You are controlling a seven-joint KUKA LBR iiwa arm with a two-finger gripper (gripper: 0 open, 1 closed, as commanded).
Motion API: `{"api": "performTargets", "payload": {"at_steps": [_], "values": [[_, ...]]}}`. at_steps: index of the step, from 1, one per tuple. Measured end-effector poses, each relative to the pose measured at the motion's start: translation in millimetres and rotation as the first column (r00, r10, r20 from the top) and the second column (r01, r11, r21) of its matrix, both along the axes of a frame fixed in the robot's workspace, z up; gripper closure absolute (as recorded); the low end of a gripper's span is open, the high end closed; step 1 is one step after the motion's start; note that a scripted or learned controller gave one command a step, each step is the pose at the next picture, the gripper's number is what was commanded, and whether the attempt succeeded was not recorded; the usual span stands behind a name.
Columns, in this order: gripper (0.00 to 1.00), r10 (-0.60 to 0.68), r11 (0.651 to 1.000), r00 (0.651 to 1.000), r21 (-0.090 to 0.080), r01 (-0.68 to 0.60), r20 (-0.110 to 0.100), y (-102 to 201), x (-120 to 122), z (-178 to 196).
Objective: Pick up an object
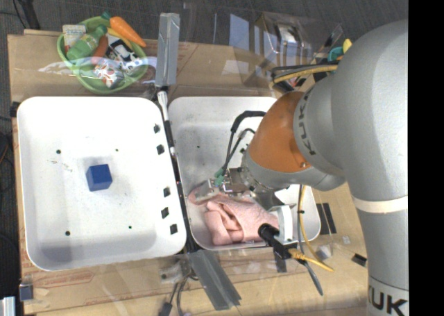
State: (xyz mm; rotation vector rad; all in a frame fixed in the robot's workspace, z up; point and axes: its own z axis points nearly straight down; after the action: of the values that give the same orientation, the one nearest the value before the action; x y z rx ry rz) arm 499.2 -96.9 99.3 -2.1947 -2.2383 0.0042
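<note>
Arm bent low, hand over pink cloth.

Two bins sit side by side on the bench, the left bin at nine o'clock and the right bin just right of centre, their inner walls touching. A cube lies in the left bin, near its middle. A cloth lies in the right bin toward six o'clock. The arm reaches over the right bin from three o'clock, its gripper just above the cloth. A bowl of small items stands on the bench at eleven o'clock, behind the left bin.
</note>
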Motion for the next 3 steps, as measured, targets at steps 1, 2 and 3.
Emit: {"api": "performTargets", "payload": {"at_steps": [1,2,3], "values": [[1.0,0.003,1.0,1.0,0.001,-0.003,-0.003,0.2,0.2,9.3],[0.0,0.003,1.0,1.0,0.001,-0.003,-0.003,0.2,0.2,9.3],[0.0,0.012,1.0,1.0,-0.001,-0.012,0.002,-17.1,52.9,-8.7]]}}
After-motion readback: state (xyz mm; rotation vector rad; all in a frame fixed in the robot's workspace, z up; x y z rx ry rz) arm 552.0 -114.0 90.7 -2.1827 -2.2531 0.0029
